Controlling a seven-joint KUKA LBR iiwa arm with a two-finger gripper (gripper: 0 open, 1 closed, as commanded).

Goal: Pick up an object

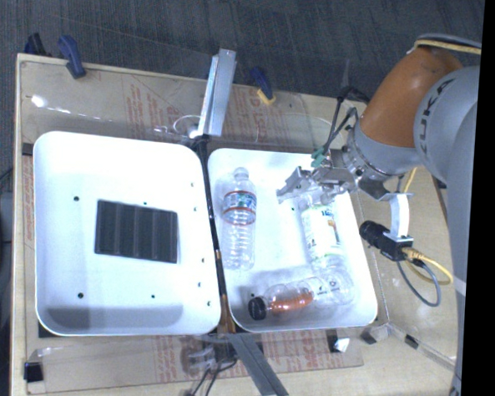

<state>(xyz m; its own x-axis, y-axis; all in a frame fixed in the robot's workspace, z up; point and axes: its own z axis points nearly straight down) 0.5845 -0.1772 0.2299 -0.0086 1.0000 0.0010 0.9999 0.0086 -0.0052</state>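
Right bin [362,267], three bottles, all lying flat.
- Blue-labelled water bottle [240,218]: to the view's left of the hand [308,185], apart from it, cap toward the far rim, alongside the divide between the bins.
- Dark-capped bottle [285,301] with reddish contents: well nearer the camera than the hand, lying crosswise along the near wall.
- Clear crumpled plastic sits at the dark-capped bottle's end on the arm's side; I cannot make out what it is.

Left bin [57,165]: farther to the view's left of the hand. It holds a dark ribbed panel [137,231], flat near its middle.

A grey metal bar [218,89] rises at the far end of the gap between the bins, beyond the hand and to its left in the view.

Surface: pale tabletop [112,93] with faint red print. Blue clamps [70,54] sit on its far edge. Dark carpet [200,14] lies beyond.

Task item: white-labelled bottle [322,233]. It lies lengthwise, directly camera-side of the hand. Its far end is under or against the hand; contact cannot be confirmed. Whether the hand is open or closed cannot be told from this angle. Nothing is visibly gripped.
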